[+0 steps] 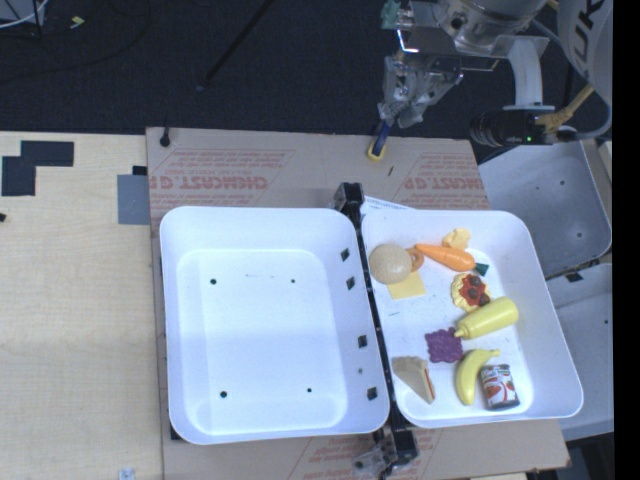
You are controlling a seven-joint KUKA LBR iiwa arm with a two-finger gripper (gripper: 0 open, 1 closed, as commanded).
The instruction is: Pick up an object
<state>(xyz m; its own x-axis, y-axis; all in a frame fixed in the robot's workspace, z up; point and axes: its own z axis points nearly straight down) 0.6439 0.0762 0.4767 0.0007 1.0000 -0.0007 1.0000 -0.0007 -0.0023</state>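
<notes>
My gripper (398,118) hangs high over the cardboard behind the right bin (545,268). A small yellow and blue object (378,144) dangles from its fingertips, its blue end pinched between them. In the right bin lie a beige bun (390,263), a cheese slice (408,287), a carrot (446,257), a yellow bottle (488,318), a purple grape cluster (443,345), a banana (471,375), a red can (499,386) and a sandwich wedge (415,378).
The left bin (180,268) sits beside the right one, with a black divider (362,298) between them. Both rest on a cardboard sheet (250,173). A grey metal plate (545,203) lies to the right.
</notes>
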